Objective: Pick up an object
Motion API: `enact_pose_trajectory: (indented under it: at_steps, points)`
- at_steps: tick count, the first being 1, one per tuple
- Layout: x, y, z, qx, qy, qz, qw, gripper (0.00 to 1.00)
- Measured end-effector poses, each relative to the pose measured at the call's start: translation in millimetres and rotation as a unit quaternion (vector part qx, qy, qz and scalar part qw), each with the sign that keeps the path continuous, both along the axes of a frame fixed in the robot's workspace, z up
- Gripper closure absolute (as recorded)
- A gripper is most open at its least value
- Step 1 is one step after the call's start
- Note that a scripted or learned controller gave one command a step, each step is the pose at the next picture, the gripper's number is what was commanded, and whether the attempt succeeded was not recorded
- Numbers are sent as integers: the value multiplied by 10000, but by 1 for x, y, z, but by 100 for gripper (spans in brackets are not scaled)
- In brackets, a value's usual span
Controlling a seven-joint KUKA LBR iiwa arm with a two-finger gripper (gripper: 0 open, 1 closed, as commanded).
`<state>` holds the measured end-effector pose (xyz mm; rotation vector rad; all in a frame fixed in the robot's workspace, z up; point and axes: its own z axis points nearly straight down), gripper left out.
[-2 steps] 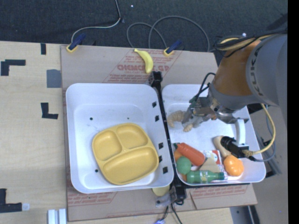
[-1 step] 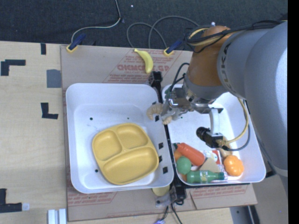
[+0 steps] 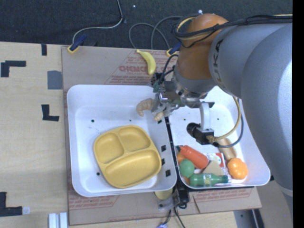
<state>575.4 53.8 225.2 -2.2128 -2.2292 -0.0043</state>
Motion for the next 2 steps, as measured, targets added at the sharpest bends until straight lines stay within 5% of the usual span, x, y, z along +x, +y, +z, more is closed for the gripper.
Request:
enact_pose_trajectory:
  at_steps: [1, 2]
  points:
    - [16, -41, -36, -25, 25, -48, 10000, 100]
    - [-35, -58, -29, -18, 27, -46, 10000, 100]
